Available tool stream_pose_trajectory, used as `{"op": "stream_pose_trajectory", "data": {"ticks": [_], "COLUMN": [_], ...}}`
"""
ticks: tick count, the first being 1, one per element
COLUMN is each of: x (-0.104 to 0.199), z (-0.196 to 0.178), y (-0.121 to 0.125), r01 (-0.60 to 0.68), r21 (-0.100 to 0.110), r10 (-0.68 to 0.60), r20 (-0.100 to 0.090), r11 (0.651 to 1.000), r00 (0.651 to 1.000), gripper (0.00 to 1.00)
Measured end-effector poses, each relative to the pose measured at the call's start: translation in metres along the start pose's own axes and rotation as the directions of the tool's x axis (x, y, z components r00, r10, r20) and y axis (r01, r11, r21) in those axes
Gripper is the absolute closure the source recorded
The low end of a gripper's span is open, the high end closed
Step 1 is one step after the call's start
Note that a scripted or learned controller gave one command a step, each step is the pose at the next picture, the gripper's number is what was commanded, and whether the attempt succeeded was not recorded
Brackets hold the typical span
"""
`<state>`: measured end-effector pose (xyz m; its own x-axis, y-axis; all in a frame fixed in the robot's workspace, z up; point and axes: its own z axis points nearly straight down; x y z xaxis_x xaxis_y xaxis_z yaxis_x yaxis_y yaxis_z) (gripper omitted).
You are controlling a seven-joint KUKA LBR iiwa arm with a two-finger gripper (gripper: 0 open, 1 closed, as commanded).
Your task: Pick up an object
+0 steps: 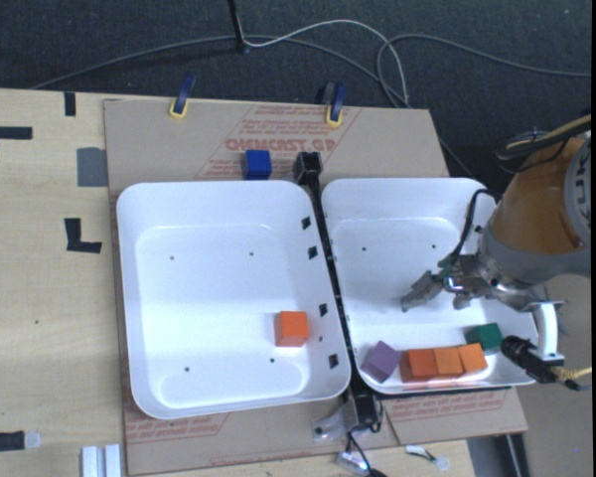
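Note:
An orange cube [292,328] lies in the left bin [159,217], near its front right. In the right bin [397,202], along the front wall, sit a purple block [380,361], a long orange block [442,364] and a small green block [485,337]. My gripper [440,297] hangs over the right bin's middle right, just behind the green and orange blocks. Its two fingers are spread apart, open, with nothing between them. The grey arm with its orange band [536,212] comes in from the right.
A blue cube [257,163] rests on the cardboard behind the left bin, beside a black clamp [306,167] at the bins' shared wall. Cables run across the dark floor at the back.

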<state>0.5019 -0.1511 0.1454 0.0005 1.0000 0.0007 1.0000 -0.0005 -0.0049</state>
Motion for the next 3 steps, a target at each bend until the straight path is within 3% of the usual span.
{"op": "stream_pose_trajectory", "data": {"ticks": [1,2,3], "x": [0.001,0.000,0.001], "z": [0.053,0.040,-0.001], "y": [-0.001,0.000,0.000], "r01": [0.001,0.001,0.001], "r21": [0.000,-0.004,-0.007], "r10": [-0.001,-0.001,-0.001], "r20": [0.000,0.001,0.001], "r11": [1.000,1.000,1.000], "r00": [1.000,1.000,1.000], "gripper": [0.00,1.00,1.00]}}
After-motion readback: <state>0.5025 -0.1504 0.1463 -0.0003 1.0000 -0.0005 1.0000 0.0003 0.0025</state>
